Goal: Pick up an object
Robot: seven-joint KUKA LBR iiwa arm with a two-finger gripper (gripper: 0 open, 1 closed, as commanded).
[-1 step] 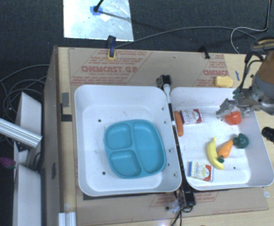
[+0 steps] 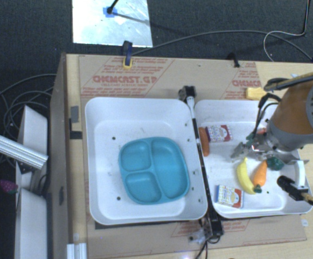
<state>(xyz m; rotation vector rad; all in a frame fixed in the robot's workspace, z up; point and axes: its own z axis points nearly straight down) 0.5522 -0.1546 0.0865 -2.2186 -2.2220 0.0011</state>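
The end effector (image 2: 258,147), grip state indiscernible, hovers near the banana (image 2: 245,177), judged light, smooth and best grasped mid-length.

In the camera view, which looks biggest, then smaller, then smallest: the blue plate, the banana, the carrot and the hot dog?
1. Blue plate, by far the biggest.
2. Banana and hot dog look about equally long, so I won't rank them.
3. Carrot, the smallest, though the arm may hide part of it.
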